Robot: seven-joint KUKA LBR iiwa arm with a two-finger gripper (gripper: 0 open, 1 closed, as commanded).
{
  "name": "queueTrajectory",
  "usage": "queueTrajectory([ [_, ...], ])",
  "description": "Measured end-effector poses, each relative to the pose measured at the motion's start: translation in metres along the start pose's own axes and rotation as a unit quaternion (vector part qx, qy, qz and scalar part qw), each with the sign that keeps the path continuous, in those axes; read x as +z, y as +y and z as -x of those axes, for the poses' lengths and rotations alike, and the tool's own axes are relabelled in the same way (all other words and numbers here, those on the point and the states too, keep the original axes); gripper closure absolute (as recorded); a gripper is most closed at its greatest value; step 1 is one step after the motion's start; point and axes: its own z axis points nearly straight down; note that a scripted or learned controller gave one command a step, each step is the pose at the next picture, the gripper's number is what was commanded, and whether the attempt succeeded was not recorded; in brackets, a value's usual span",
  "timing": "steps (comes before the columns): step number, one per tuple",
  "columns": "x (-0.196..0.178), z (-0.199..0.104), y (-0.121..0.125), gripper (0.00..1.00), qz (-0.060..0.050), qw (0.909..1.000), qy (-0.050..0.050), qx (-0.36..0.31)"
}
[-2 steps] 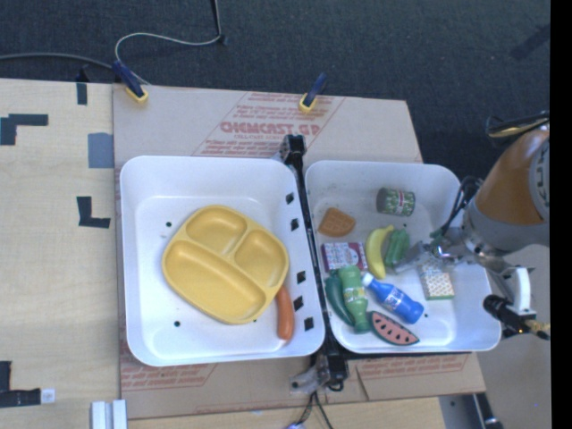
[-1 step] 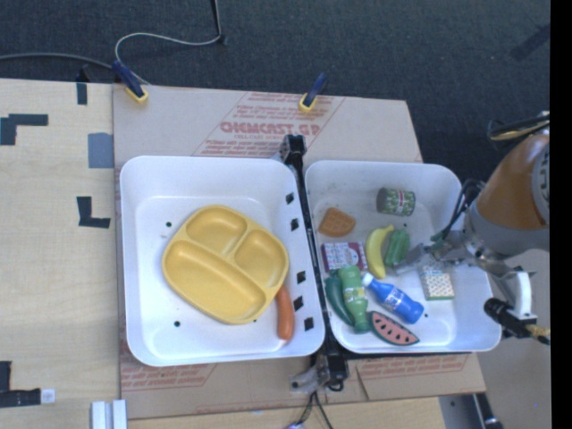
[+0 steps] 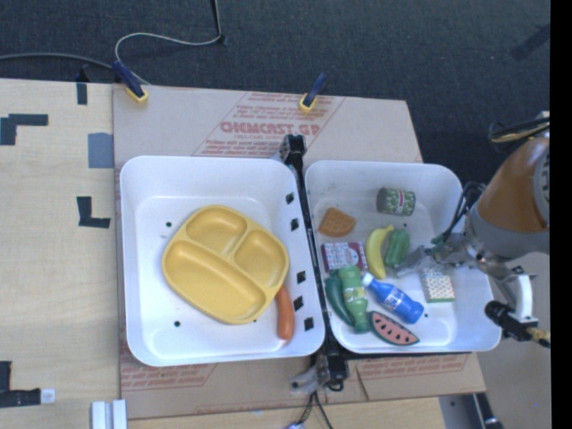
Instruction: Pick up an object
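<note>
The right bin [image 3: 447,179] holds several toy foods: a green can [image 3: 395,201], an orange wedge [image 3: 337,222], a banana [image 3: 377,250], a green pepper [image 3: 397,243], a pink packet [image 3: 339,256], a green bottle [image 3: 351,296], a blue bottle [image 3: 393,299], a watermelon slice [image 3: 393,329] and a small tan square [image 3: 438,286]. My gripper [image 3: 418,256] reaches in from the right, low in this bin. It sits just right of the pepper and banana, above the tan square. Nothing is visibly held.
In the left bin [image 3: 143,186] lies a yellow divided plate [image 3: 225,263], with an orange carrot-like piece [image 3: 284,315] beside it near the divider. The arm's orange band [image 3: 517,186] hangs over the right bin's right wall. Cardboard and clamps lie beyond the bins.
</note>
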Motion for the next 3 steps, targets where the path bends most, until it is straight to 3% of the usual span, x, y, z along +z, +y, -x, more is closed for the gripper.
queueTrajectory([
  [1, 0.0, -0.0066, -0.0089, 0.0, 0.0, 1.0, -0.006, 0.004],
  [3, 0.0008, -0.0112, -0.0069, 0.0, -0.004, 1.0, -0.006, 0.006],
])
